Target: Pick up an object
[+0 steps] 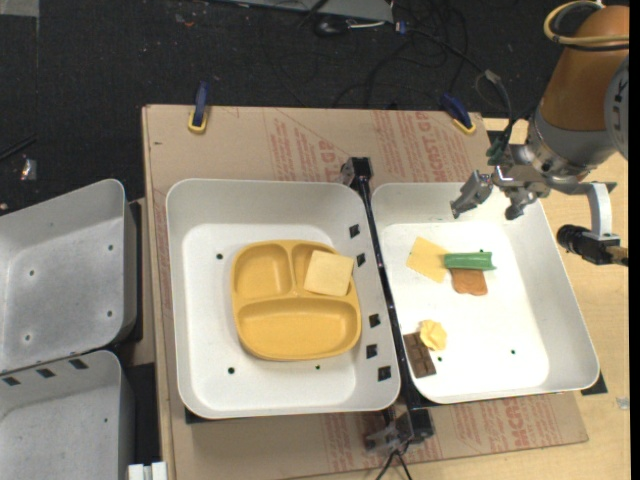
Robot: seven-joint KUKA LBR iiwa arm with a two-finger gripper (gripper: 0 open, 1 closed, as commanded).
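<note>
Objects lie low in the right white bin: a dark brown block, a small yellow lump, then a pale yellow square slab and a green bar. Farther back the gripper hovers, fingers spread, holding nothing. Approach stage; next it must descend over one piece.

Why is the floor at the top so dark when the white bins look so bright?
In the camera view, light falls evenly on the bench, so the right bin and left bin look bright with soft shadows; the floor behind is black and dim; the gripper looks slightly blurred; the yellow tray stays sharp, without glare.
</note>
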